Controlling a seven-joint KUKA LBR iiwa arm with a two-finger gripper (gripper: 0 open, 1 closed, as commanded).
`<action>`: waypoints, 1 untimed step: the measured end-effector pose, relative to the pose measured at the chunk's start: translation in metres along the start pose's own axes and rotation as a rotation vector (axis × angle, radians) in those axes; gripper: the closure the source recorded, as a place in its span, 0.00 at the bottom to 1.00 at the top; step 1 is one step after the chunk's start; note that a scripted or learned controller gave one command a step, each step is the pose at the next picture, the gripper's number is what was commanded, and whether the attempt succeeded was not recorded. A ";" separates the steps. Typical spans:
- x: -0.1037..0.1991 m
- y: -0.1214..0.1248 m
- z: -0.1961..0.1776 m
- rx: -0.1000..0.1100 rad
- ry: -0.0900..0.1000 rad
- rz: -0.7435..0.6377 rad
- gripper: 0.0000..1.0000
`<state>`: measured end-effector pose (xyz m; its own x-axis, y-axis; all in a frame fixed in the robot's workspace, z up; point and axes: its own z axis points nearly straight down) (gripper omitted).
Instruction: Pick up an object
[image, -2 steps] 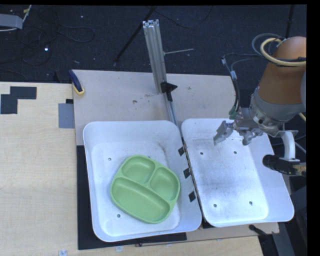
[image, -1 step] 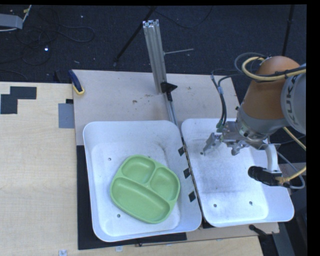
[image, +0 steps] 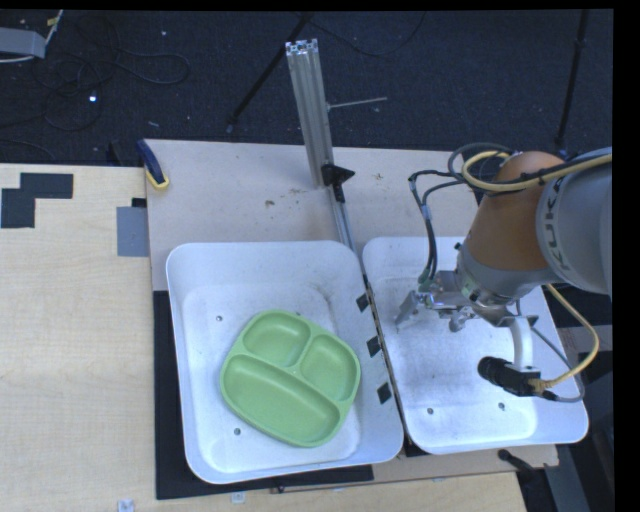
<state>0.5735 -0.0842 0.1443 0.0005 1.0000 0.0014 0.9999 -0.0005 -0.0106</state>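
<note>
A grey arm with an orange band reaches over the right bin (image: 560, 425). Its gripper (image: 432, 305) hangs low above that bin's floor; whether it is spread or closed cannot be told, and nothing is seen in it. The only object, a green divided plate (image: 290, 377), lies in the left bin (image: 190, 280), well apart to the gripper's left. The pick seems not yet begun.

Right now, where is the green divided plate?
The green divided plate lies flat in the left bin, toward its near right part, across the divider from the arm over the right bin.
</note>
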 end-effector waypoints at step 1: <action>0.000 0.001 0.051 -0.009 0.000 0.001 0.00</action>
<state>0.5738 -0.0840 0.0932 0.0015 1.0000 0.0012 1.0000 -0.0015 -0.0016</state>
